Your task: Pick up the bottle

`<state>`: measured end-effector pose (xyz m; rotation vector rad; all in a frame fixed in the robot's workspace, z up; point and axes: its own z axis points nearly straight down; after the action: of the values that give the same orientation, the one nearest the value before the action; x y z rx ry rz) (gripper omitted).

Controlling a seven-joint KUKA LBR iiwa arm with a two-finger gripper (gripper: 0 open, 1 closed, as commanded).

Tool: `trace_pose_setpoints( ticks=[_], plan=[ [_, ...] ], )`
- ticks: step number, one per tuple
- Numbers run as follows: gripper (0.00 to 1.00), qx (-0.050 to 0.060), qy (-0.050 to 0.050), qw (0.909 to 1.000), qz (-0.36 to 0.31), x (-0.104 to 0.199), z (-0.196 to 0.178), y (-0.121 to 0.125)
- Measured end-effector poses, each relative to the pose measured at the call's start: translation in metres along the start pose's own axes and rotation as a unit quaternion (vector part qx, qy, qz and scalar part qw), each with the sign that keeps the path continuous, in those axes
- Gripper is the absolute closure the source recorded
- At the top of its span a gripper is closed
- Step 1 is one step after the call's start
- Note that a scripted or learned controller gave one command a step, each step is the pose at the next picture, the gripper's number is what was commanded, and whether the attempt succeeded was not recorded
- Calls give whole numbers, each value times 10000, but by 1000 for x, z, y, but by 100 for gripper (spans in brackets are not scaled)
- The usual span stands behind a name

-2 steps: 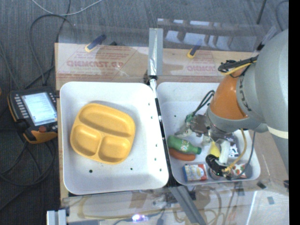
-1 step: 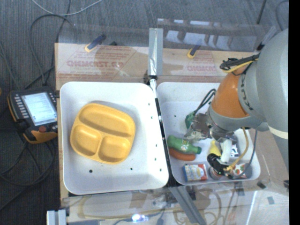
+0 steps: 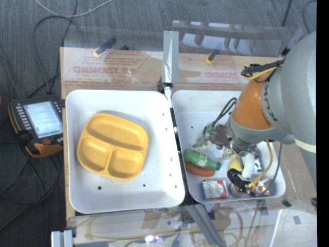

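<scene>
From the camera view, looking down on the worktop, the green plastic bottle lies on its side in the right shallow white bin. It sits in the front half near the wall shared with the left shallow white bin, and its long axis runs across the bin. Its front side rests against a rounded orange-red object, and a small printed carton in blue, red and white sits just in front of both. The tool, of grey metal below the orange wrist band, is over the bin just behind the bottle. It is apart from the bottle, and nothing shows gripped in it. Whether it is open or closed cannot be told from this slant. The bottle looks small, light and fairly stiff, with a smooth, glossy, rounded skin that would likely slip or roll if pinched off-centre. A hold across the middle of its body, square to its length, seems safest and would clear the orange-red neighbour. The left bin holds a matte yellow moulded plastic tray with three rounded compartments.
</scene>
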<state>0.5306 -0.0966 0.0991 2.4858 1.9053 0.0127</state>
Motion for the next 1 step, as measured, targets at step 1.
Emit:
trace_pose_setpoints(
  ticks=[1],
  plan=[
    [0, 25, -10, 9980, -630, 5, 10, 27]
  ],
)
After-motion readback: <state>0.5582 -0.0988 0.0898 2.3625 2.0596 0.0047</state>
